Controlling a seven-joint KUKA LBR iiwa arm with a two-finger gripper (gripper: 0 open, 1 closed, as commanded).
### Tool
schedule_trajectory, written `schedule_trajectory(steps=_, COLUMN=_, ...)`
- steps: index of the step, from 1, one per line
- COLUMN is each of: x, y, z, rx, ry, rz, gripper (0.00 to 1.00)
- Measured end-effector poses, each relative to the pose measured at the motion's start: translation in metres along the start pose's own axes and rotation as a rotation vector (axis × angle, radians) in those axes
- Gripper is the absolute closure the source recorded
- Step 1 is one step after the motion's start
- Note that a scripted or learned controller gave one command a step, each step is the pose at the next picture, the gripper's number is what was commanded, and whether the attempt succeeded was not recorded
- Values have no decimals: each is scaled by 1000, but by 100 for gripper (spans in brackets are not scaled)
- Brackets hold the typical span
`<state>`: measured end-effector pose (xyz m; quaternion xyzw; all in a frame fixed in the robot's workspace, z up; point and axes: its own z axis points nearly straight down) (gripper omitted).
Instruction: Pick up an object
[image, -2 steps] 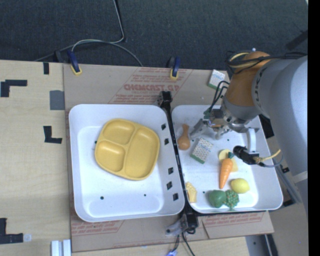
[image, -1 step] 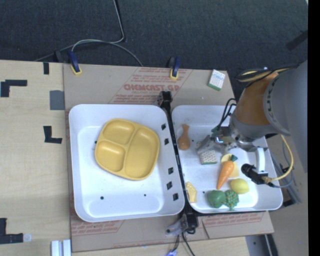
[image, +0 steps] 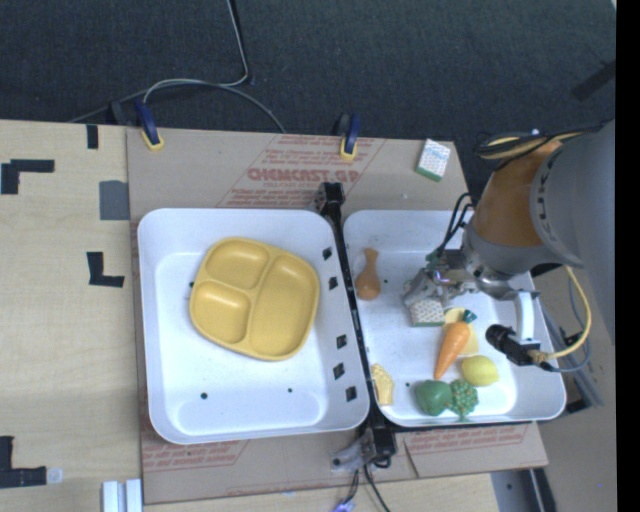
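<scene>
Reaching in from the right, the gripper (image: 432, 290) is positioned low in the right bin (image: 400, 232), directly over a pale wedge (image: 428, 313); finger state cannot be told. A carrot (image: 452, 346) is noted just beside.

A robot lab is showing itself here: bins (image: 165, 330) sitting on clamped cardboard (image: 290, 170), cables (image: 215, 75) trailing over dark carpet, tape marks dotting the bench (image: 60, 330).

Divided plate (image: 255, 297) in left bin (image: 165, 400); carrot (image: 451, 347), lemon (image: 480, 370), broccoli (image: 463, 397) in right bin (image: 540, 405).
</scene>
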<state>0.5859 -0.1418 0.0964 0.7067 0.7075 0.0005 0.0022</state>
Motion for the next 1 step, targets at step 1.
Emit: schedule_trajectory(steps=1, x=64, y=-17, z=-89, rx=2, ry=3, rz=-2, gripper=100)
